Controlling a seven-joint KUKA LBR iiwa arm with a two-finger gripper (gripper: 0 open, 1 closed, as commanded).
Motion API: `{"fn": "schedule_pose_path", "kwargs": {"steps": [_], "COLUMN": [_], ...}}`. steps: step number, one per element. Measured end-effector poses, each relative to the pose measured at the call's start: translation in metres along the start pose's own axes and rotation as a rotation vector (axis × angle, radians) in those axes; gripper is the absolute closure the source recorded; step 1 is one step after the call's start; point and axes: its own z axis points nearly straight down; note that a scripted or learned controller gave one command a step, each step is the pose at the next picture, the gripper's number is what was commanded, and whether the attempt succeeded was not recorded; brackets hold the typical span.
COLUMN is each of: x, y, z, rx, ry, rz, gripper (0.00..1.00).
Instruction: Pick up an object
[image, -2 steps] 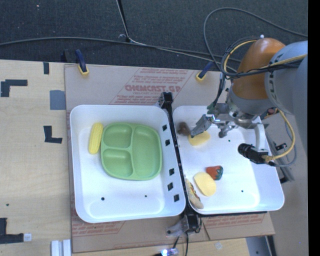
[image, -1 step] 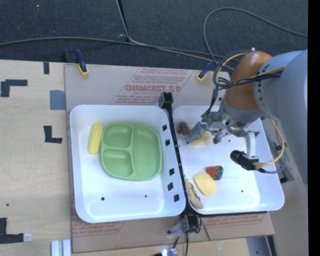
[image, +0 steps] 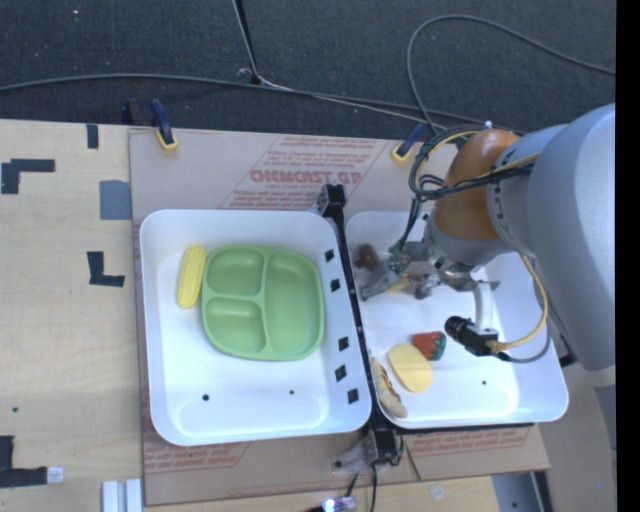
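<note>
A: Illumination is even and fairly bright; both white bins (image: 160, 400) read near-white, with mild glare on the arm (image: 590, 220) at three o'clock.

B: Shadows are soft, falling beneath the arm. Overall sharpness is modest, and detail around the gripper (image: 395, 272) is blurred.

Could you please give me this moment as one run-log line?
gripper low in right bin, far-left corner | nothing seen held | lemon, strawberry near front | tray, corn in left bin
</note>
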Motion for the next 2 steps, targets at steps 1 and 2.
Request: {"fn": "schedule_pose_path", "kwargs": {"steps": [1, 2], "x": [0.000, -0.001], "y": [0.001, 0.006], "z": [-0.013, -0.056], "rx": [-0.002, -0.003], "ry": [-0.001, 0.001], "rz": [-0.001, 0.001], "gripper": [1.00, 1.00]}}
